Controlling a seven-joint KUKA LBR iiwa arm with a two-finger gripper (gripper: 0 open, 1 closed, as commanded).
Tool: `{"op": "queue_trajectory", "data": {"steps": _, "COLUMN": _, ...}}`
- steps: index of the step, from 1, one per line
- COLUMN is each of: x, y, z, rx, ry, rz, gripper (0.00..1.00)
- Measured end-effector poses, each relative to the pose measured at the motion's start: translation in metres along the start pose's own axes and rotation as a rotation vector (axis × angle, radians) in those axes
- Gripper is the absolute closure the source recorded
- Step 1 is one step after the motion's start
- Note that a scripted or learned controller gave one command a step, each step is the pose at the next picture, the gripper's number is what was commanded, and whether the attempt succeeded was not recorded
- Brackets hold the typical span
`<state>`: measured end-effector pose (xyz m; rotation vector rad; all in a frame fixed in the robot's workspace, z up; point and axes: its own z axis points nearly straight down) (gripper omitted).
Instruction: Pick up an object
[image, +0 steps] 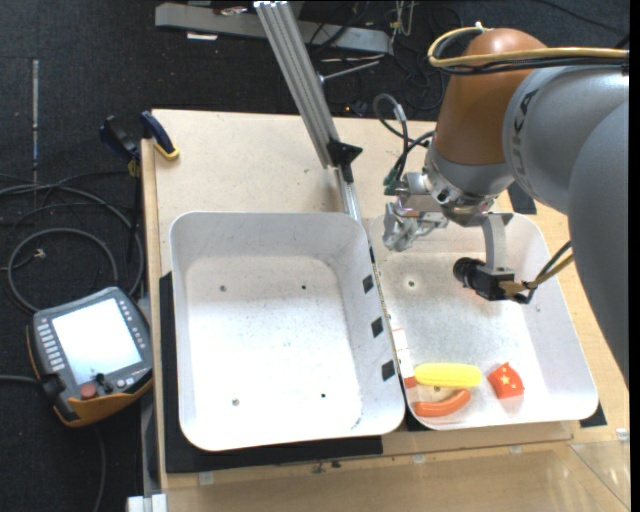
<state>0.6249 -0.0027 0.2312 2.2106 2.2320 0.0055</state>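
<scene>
Gripper (403, 232) hangs over the right white bin's (560, 330) upper-left corner; finger spacing unclear. Left to right: grey teach pendant (88, 352) on dark floor, left white bin (200, 250), yellow oblong (447, 375), orange curved piece (441, 403), red block (506, 380) lower right.

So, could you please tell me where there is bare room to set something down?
The left bin has bare floor from wall to wall. In the right bin, the middle is free; the near edge is crowded with the yellow piece, orange piece and red piece.
</scene>
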Motion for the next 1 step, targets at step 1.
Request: {"op": "queue_trajectory", "data": {"steps": 1, "x": 0.0543, "y": 0.0042, "z": -0.0105, "rx": 0.001, "ry": 0.0, "rz": 0.001, "gripper": 1.0}}
